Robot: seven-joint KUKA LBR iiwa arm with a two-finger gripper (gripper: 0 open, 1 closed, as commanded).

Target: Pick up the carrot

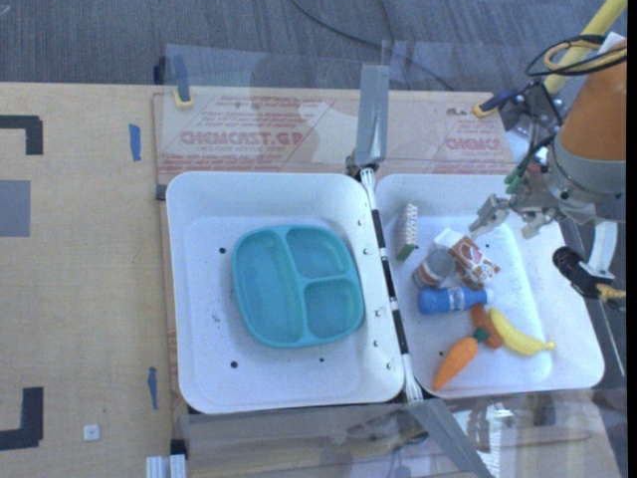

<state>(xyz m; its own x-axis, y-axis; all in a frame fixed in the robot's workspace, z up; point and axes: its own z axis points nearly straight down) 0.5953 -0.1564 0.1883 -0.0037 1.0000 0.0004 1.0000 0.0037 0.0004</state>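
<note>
Toward the lower right of the frame, near the front edge of the right bin (587,366), lies the carrot (455,360), slanted with its thin tip pointing down-left and its thick end up-right, where a small green and red piece (488,335) sits against it. It looks like a moulded toy, so I judge it light, stiff and smooth-skinned, apt to slip or roll between hard fingers but unlikely to break. The best hold would seem to be across the thick middle of the body, fingers closing at right angles to its long axis, clear of the tapering tip and of the banana (520,334), which lies just beside its upper end. By count: one carrot, one banana, one blue bottle (451,300) lying on its side, one small red and white carton (474,259), one brownish cup-like thing (435,265), one white comb-like piece (408,225) near the dividing wall, all in the right bin. The left bin (199,257) holds one teal tray (299,285) with three compartments. Two bins, one arm. The gripper (510,213) hangs over the upper right of the right bin, well apart from the carrot; its fingers look spread apart with nothing between them.
</note>
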